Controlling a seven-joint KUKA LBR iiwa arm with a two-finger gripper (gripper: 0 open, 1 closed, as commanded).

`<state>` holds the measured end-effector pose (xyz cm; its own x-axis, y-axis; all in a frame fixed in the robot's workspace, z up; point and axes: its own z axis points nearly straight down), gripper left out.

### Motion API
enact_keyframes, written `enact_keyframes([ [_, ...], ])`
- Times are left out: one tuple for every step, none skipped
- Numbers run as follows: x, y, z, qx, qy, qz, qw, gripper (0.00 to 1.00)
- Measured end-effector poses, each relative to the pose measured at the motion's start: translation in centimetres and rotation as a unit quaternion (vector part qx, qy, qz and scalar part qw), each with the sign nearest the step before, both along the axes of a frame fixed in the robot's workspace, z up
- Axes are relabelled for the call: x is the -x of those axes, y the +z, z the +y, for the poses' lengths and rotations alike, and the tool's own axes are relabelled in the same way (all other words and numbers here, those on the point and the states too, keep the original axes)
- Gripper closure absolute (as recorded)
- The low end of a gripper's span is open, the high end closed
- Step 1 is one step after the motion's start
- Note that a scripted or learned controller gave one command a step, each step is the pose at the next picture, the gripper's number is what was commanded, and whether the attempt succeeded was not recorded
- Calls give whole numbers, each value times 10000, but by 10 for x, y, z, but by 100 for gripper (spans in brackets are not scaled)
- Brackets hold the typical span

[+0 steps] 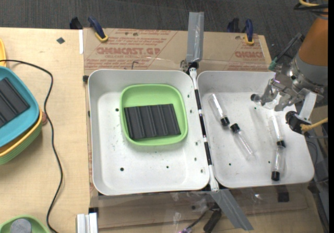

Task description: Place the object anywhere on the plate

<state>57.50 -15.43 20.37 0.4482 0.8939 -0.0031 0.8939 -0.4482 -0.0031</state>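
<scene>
Left bin [104, 174] has the green plate [154, 94] with a black ridged mat [151, 121] on it. Right bin [292, 174] holds 4 clear tubes [219, 110], loose. My claw [275, 97] hangs over that bin's right side; can't tell how it's set.

Only legible text is on the cardboard sheet [172, 46] under/behind the two white bins [99, 122]: red print "CHEMCAST GP" near its left end, repeated partly at right end, cut off by the right bin. Smaller red lines above it are too blurred to read.
</scene>
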Motion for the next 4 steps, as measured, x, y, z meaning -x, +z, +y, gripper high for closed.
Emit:
enact_keyframes([
  [0, 0, 0, 0, -1, -2, 10000, 0],
  [10, 30, -9, 2, -799, -7, 9968, 0],
  [31, 65, 12, 9, -1889, -3, 9820, 0],
  [27, 75, -18, 16, -3676, 3, 9300, 0],
])
